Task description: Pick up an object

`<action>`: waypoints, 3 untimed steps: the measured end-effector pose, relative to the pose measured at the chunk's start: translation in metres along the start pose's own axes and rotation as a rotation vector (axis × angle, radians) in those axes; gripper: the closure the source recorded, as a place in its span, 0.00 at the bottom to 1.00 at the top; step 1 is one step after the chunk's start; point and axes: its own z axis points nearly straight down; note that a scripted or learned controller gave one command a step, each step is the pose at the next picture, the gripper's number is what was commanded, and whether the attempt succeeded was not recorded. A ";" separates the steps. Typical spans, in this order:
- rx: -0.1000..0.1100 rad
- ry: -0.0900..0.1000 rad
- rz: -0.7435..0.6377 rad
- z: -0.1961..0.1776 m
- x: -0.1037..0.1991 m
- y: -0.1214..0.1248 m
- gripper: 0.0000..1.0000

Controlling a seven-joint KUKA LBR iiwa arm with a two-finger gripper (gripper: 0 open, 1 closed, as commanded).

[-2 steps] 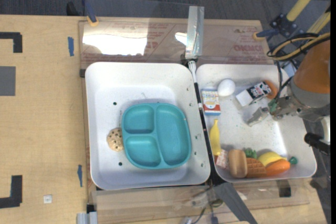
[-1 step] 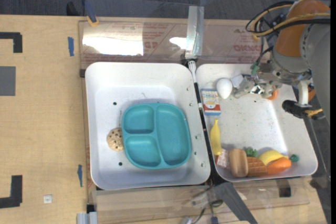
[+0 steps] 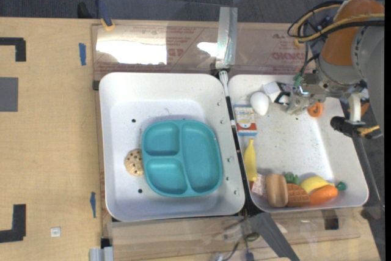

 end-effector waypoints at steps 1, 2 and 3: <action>-0.002 0.000 -0.001 -0.001 0.001 0.001 0.00; -0.056 -0.008 -0.228 -0.068 -0.028 0.004 0.00; -0.066 -0.005 -0.280 -0.024 -0.040 0.005 0.00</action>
